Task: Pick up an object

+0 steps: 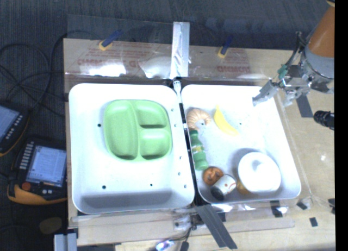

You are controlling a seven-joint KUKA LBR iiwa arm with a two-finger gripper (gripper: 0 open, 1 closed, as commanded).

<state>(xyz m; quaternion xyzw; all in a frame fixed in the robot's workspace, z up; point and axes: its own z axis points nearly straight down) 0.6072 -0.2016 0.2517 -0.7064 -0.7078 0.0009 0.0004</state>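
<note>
Camera view: gripper [266, 93] at 1 o'clock of the right bin [289, 152], above its far rim, empty; impossible to tell whether apart or together. Best to aim for the yellow piece [224, 120], lying free at 11 o'clock, near the gripper. Descend straight, avoiding the shell [197, 117] at its 9 o'clock.

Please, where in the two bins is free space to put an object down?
Left bin: bare floor in front of the green divided plate. Right bin: bare between the yellow piece and the white lid. Crowded along the divider and front.
</note>
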